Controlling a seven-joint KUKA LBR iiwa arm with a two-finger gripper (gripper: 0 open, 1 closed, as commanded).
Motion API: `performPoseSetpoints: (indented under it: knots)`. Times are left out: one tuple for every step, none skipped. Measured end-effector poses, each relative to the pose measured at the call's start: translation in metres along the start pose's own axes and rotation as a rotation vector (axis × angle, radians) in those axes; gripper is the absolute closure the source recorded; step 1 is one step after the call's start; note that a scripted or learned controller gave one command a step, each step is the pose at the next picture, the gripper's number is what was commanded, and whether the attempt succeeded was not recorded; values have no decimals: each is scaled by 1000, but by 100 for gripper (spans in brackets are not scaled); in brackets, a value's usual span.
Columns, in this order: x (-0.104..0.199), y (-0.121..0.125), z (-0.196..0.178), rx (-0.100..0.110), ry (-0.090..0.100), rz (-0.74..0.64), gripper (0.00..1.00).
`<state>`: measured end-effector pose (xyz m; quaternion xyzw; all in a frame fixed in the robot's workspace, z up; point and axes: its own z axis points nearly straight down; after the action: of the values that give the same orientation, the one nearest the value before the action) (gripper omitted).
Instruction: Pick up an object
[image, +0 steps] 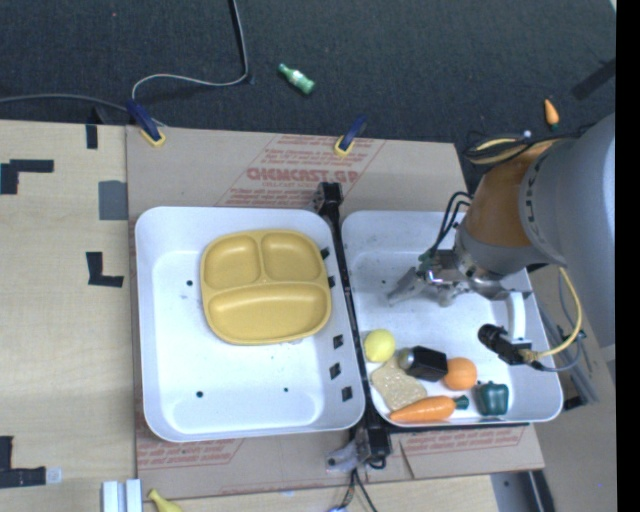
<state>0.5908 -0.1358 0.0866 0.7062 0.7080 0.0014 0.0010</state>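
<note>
My gripper (418, 282) hangs low over the bare upper middle of the right bin (380, 232), with nothing visibly in it. The objects lie apart from it along that bin's front: a yellow lemon (379, 346), a black block (428, 362), an orange (460, 374), a slice of bread (396, 385), a carrot (425, 408) and a green pepper (492, 398). The lemon is the closest, a short way in front of the gripper and slightly to its left.
The left bin (165, 330) holds a yellow divided plate (267, 284) in its back half. A black divider (340, 300) runs between the bins. The arm's orange band (500, 205) and grey body cover the right bin's far right side.
</note>
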Motion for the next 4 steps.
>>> performPoseSetpoints:
  knots:
    - [29,-96,0,1,-1,3,0]
    - [9,-54,0,1,-1,2,0]
    - [41,-78,0,-2,-3,2,0]
    - [30,-10,0,-2,-3,1,0]
